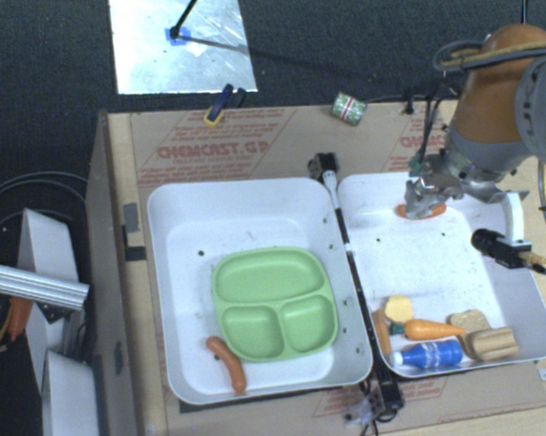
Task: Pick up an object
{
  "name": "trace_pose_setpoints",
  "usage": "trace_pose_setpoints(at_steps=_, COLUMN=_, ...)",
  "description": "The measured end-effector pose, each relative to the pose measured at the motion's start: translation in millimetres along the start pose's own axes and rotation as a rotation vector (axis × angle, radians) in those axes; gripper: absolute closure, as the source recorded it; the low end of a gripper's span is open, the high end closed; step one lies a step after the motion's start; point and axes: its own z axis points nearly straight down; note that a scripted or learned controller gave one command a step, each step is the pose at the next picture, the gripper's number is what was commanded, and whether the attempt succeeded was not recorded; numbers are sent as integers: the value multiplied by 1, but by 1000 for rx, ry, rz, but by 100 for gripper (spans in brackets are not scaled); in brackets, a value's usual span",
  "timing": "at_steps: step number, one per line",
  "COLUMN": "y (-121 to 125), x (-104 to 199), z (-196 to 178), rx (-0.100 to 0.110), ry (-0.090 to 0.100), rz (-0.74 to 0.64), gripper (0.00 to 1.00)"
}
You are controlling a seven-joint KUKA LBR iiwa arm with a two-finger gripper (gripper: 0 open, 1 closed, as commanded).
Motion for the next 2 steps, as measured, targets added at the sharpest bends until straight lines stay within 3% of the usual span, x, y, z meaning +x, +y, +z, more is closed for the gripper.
trace_pose_setpoints(at_steps=1, y=-10, x=-20, z=-36, rx=-1, ry=-2, rz=3, gripper=100)
trace_pose_setpoints(at_steps=2, y=18, x=-11, z=-14, rx=0, ry=-1, rz=1, gripper=100)
